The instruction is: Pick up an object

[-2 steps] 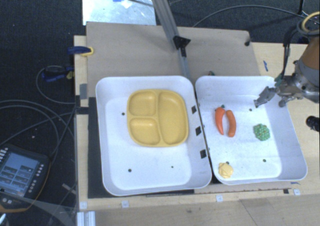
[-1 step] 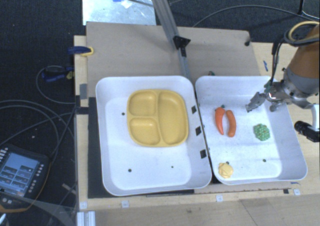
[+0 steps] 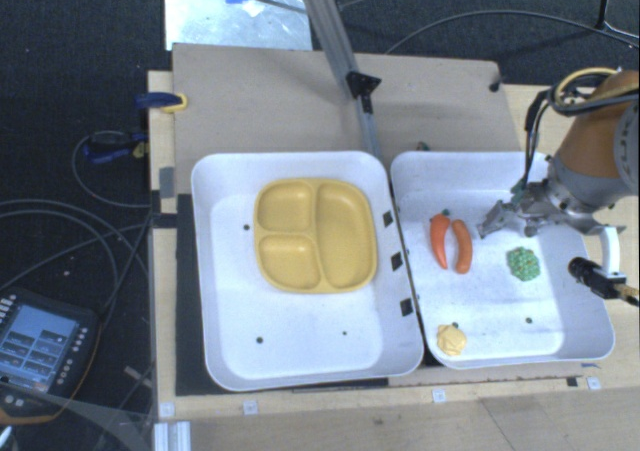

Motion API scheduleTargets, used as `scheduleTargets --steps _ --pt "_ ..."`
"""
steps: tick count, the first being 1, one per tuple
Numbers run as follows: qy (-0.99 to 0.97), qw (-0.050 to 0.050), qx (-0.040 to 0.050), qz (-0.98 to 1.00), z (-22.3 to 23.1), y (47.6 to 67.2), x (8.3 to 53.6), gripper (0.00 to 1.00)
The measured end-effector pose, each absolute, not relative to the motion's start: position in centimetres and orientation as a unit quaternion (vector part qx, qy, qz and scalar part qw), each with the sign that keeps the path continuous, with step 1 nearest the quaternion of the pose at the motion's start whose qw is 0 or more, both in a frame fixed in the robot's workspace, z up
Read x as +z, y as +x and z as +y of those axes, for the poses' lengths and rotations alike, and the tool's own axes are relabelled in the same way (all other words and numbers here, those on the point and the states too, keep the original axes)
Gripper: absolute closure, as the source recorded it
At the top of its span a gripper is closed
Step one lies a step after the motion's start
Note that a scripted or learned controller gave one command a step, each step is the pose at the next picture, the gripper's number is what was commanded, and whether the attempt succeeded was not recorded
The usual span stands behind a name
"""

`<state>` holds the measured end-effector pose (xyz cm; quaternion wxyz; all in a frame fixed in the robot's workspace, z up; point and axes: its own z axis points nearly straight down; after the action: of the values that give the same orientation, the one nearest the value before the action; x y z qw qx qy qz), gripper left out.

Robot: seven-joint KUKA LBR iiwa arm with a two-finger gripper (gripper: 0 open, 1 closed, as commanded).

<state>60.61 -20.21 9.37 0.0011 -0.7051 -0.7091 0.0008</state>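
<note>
Two white bins; gripper state unreadable.
Green knobbly toy lies at its six o'clock; an off-centre descent could nudge it aside.

On dark carpet, a tan bench. Slanting from the far side down toward its middle, a grey tripod pole. At the far left edge, a blue-and-yellow clamp; just left, another clamp. Near left, a teach pendant among looping cables.
</note>
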Motion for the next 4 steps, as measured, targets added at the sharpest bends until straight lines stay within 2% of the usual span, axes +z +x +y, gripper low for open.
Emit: scheduleTargets --steps 1,3,4 --pt "-0.705 -0.002 -0.001 -0.709 -20.3 60.8 10.8 1.0" --pt "-0.704 -0.004 -0.002 -0.71 -20.0 60.7 20.6 1.0" --pt "-0.704 0.0 -0.0009 -0.711 -15.3 59.8 20.2 1.0"
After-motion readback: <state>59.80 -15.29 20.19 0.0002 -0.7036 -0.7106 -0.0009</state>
